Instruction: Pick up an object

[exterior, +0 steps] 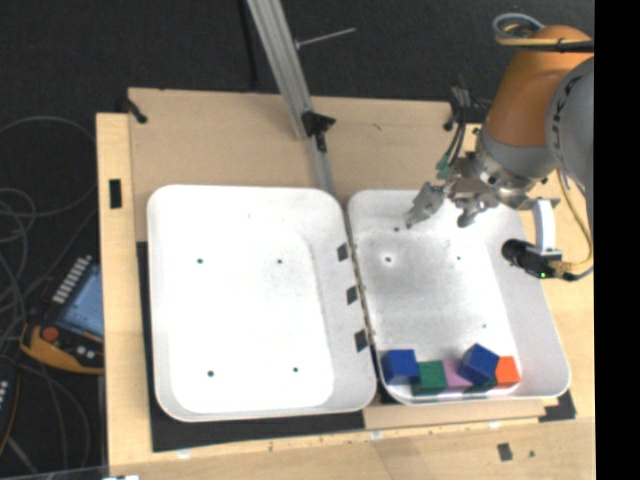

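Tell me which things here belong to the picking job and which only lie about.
For the job:
- pincer, open
- blue blocks
- green block
- orange block
- pink block
- right bin holding them

Lying about:
- left bin
- handheld controller
- cables

Blue, green, pink, orange blocks [452,370]

I see two shallow white plastic bins [245,298] side by side on the worktop [390,133]; small blocks [450,368] cluster along the right bin's [450,268] near edge.

Open tool [445,205] above right bin [530,298], blocks [452,368] near edge
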`<act>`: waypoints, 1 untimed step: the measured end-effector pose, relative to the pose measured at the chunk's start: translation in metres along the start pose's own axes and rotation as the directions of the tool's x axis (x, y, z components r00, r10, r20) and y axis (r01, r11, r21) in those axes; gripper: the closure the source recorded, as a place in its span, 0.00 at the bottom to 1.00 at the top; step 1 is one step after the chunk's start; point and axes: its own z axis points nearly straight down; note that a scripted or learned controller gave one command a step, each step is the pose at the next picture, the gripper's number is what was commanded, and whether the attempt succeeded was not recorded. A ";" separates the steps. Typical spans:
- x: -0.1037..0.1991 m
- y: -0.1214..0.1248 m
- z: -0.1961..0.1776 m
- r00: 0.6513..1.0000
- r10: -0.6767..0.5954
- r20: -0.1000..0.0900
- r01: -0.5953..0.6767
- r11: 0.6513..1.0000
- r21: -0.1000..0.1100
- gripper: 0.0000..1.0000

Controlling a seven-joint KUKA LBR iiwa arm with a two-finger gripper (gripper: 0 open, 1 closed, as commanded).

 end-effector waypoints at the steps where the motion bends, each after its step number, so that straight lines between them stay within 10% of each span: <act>1: -0.014 -0.152 0.056 1.000 0.007 -0.002 -0.007 1.000 0.006 0.00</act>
